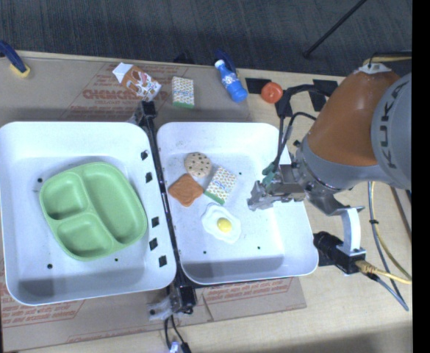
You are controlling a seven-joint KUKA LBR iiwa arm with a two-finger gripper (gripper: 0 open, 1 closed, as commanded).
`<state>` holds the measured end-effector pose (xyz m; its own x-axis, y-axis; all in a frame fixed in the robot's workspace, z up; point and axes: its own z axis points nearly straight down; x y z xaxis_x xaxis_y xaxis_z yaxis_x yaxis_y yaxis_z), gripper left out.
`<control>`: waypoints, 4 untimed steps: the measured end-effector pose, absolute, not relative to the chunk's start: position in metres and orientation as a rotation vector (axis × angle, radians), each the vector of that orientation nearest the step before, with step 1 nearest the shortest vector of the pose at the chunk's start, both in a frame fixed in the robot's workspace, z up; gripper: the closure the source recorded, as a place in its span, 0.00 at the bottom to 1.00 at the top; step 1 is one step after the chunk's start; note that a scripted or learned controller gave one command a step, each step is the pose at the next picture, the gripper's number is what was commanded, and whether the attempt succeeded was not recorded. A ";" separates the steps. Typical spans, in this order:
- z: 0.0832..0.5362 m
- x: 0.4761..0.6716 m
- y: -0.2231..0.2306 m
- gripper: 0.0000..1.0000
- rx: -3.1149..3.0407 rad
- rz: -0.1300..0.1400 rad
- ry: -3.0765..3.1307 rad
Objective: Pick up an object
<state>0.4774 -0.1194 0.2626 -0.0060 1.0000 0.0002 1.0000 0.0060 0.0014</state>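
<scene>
A fried egg toy, a brown toast piece, a speckled cookie and a small patterned packet are clustered left of centre in the right bin, at the middle of the frame. The pincer is seen low over the same bin, to the right of the packet and apart from it; whether it is open or closed cannot be told. A green divided plate is held in the left bin.
</scene>
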 end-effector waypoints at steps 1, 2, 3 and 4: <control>0.219 0.476 -0.125 1.00 2.217 -0.003 2.230; 0.232 0.476 -0.157 1.00 2.217 -0.002 2.227; 0.250 0.477 -0.157 1.00 2.215 0.001 2.227; 0.250 0.477 -0.157 0.00 2.215 0.001 2.227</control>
